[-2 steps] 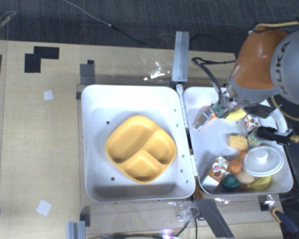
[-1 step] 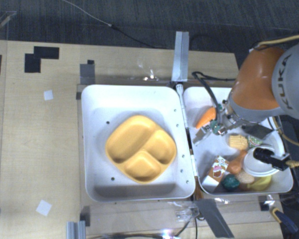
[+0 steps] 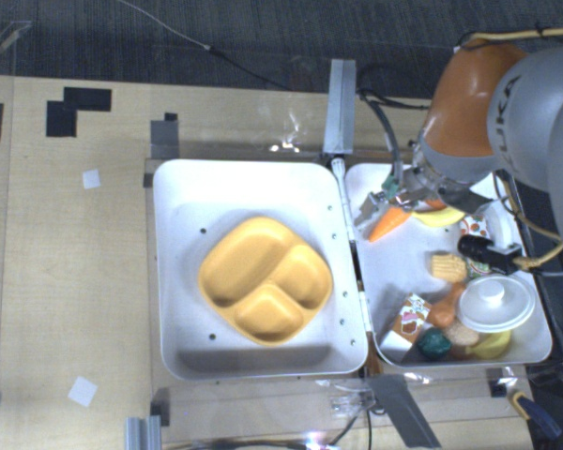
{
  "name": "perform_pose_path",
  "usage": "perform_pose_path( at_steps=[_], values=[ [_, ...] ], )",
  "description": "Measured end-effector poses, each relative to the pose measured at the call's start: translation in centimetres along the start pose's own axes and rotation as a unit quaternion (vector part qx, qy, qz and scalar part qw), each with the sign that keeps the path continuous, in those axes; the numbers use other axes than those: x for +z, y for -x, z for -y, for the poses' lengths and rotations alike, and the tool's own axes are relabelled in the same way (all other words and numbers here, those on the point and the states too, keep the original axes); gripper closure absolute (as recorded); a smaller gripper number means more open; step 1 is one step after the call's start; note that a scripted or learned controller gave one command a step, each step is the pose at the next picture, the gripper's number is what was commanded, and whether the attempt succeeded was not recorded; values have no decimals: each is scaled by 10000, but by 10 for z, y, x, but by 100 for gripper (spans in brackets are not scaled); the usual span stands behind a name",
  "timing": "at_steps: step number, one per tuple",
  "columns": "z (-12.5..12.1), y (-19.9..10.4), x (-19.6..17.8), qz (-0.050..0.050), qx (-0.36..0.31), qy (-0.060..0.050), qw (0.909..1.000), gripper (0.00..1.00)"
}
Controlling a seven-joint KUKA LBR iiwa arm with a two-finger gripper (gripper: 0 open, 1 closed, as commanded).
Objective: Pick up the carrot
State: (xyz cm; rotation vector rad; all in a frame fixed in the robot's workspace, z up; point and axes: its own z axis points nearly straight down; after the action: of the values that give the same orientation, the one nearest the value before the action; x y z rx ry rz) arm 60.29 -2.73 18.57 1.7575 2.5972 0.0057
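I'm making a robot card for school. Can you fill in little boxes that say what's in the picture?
arm: grey with an orange band, reaching in from the right
tool: over the right bin, at the carrot's thick end
carrot: orange, in the right bin near its top left corner
yellow plate: three sections, alone in the left bin
banana: just right of the carrot
white lid: lower right, among more toy food

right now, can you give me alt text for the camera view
The grey arm's end effector sits over the carrot near the far left corner of the right white bin, beside a banana and other toy food. The left bin holds a yellow divided plate.
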Motion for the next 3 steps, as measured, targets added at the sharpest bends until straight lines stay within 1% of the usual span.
perform_pose_path(
  at_steps=[1, 2, 3],
  values=[
    [19, 59, 98, 11, 801, 13, 9968, 0],
    [105, 50, 96, 7, 1189, 13, 9929, 0],
    [21, 74, 98, 8, 1006, 20, 9949, 0]
  ],
)
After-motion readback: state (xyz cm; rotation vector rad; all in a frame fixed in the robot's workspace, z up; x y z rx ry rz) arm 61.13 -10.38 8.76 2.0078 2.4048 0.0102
